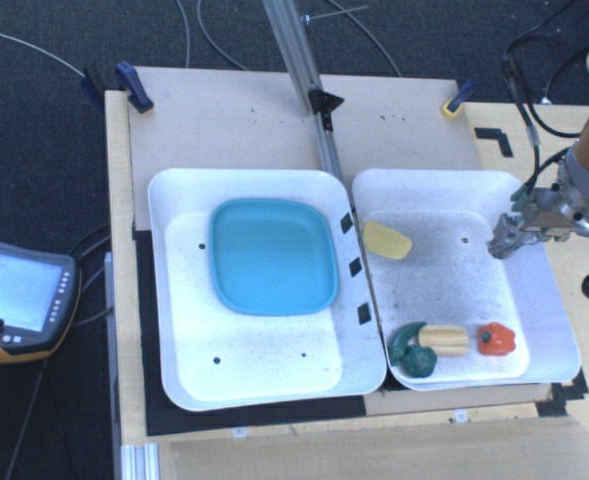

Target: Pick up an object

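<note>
Dark carpet and loose cables are seen around the desk (234,108), and a handheld control pendant (19,298) is laid at the far left of the frame. On the desk, two shallow white bins are set side by side. The left bin (174,198) is occupied by a blue square plate (274,256), lying flat near its middle. In the right bin (534,298), a yellow piece (387,240) is placed at the upper left corner, well apart from the rest. Along the bin's lower edge, a dark green item (412,350), a tan cylinder (444,340) and a small red pepper-shaped toy (495,339) are lined up; the green and tan ones are touching.

The claw (504,240) is seen at the right rim of the right bin, above bare floor; whether it is released or clenched cannot be told, and nothing is visibly grasped.

The toys are judged light, rigid and somewhat slippery. The tan cylinder is best taken across its narrow width; the red toy, being rounded, could roll out of a loose pinch.
</note>
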Available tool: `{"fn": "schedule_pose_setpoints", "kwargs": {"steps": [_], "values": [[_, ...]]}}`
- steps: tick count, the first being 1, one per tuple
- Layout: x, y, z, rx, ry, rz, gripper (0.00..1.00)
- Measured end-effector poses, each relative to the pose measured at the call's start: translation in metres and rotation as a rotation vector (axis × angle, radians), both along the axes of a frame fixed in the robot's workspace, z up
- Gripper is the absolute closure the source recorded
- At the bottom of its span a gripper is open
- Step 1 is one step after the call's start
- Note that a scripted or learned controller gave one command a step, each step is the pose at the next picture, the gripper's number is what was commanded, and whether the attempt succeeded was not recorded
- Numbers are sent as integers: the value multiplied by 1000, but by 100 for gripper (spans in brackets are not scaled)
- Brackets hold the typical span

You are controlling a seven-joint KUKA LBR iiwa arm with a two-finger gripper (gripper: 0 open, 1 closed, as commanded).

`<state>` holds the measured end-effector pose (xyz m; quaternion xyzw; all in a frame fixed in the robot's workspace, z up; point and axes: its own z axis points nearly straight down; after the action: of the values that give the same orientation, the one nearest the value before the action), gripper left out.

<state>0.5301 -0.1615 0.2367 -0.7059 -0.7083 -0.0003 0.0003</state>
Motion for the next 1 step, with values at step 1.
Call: {"fn": "schedule_pose_setpoints", "kwargs": {"steps": [1], "values": [[-2,51,10,0,-1,1,100]]}}
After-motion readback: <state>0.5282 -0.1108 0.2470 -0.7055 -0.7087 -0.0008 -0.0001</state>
